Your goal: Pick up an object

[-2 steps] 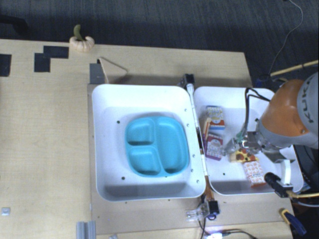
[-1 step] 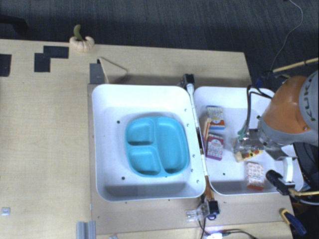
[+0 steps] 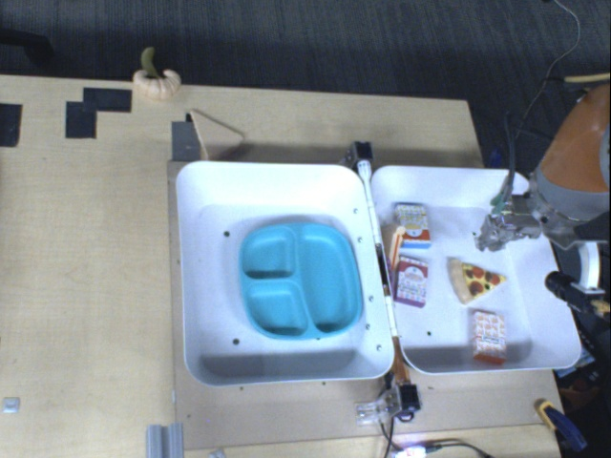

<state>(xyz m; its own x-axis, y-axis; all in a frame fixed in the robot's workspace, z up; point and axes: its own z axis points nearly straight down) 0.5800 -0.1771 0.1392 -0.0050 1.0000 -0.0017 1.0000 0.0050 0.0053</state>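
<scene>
The right white bin (image 3: 449, 184) holds several small items: a box with a blue and red label (image 3: 411, 224), a purple-red packet (image 3: 411, 281), a toy pizza slice (image 3: 474, 280) and a red-and-white packet (image 3: 488, 336). My gripper (image 3: 497, 234) hangs over the right bin's upper right part, just above and right of the pizza slice. Nothing shows between its fingers. The left white bin (image 3: 205, 256) holds a blue divided tray (image 3: 301, 278).
The two bins sit side by side on a tan bench (image 3: 86, 284). A small gourd-like toy (image 3: 155, 82) lies at the bench's far edge. Black tape patches (image 3: 95, 108) mark the bench's upper left. Cables and a clip (image 3: 396, 404) lie below the bins.
</scene>
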